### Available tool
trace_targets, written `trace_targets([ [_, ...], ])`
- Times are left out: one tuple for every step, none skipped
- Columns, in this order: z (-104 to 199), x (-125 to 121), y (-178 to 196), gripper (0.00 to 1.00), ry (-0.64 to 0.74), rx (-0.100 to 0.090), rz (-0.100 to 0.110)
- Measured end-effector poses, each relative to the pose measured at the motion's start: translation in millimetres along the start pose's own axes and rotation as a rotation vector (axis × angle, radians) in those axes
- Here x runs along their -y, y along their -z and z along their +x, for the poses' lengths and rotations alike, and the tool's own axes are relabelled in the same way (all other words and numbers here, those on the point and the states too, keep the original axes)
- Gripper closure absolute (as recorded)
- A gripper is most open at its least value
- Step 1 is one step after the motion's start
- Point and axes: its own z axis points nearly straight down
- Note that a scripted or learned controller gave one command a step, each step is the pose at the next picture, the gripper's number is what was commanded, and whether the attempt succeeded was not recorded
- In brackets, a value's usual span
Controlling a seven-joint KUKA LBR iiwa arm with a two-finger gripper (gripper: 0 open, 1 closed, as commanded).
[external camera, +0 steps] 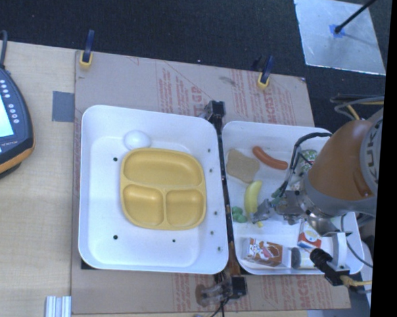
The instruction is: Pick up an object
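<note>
**A:** Camera view from where I'm standing: bench [23, 244] is covered by a cardboard sheet [156, 84], held at the far edge with two clamps. Left bin [92, 181] holds a yellow divided plate [162, 187], three compartments, lying flat. A white egg-shaped thing [137, 139] touches the plate's far-left corner.

**B:** And the arm?

**A:** Arm [340, 164] comes in from the right, orange band over the right bin [244, 134]. Gripper [266, 210] sits low in that bin, just beside the banana [252, 195].

**B:** Fingers?

**A:** Can't tell whether they're apart or together; too dark and small. I see nothing between them.

**B:** What else is in the right bin?

**A:** Tan bread slice [242, 165] at the far-left, touching the banana's far end. Sausage [270, 158] lies just beyond it, near the far wall. Printed packet [266, 252] lies flat along the near wall. Something green [239, 214] is next to the banana's near end; can't make it out.

**B:** Off the cardboard?

**A:** Teach pendant [4, 124] at the bench's left edge, screen up.
</note>
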Motion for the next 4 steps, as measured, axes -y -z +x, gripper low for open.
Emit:
trace_targets([
  [52,-33,87,0.0,-0.001,-0.001,-0.003],
  [15,-36,46,0.0,-0.001,0.001,0.0],
  [11,-37,-12,0.0,0.001,0.0,0.001],
  [10,-38,-2,1.0,0.004,0.001,0.003],
])
